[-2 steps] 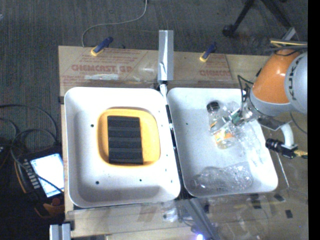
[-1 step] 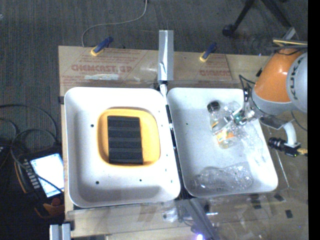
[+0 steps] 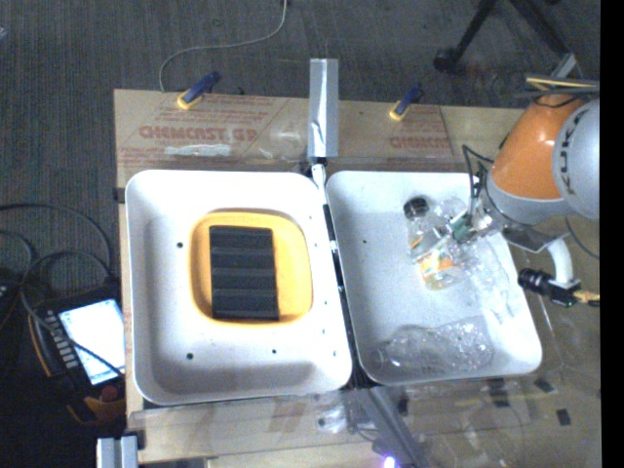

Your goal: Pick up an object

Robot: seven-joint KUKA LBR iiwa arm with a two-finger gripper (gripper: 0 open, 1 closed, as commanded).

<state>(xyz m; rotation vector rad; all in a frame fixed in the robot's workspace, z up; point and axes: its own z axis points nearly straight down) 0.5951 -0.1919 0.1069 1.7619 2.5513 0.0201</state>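
Beneath my bench lies dark grey carpeted floor (image 3: 117, 27). A thin pale cable (image 3: 244, 39) loops across it, black chair legs (image 3: 487, 13) stand beyond, and a lit tablet screen (image 3: 88, 334) glows at one side.

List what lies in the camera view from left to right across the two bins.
Left bin → yellow tray with black ridged block → right bin → clear bottle with black cap → arm.
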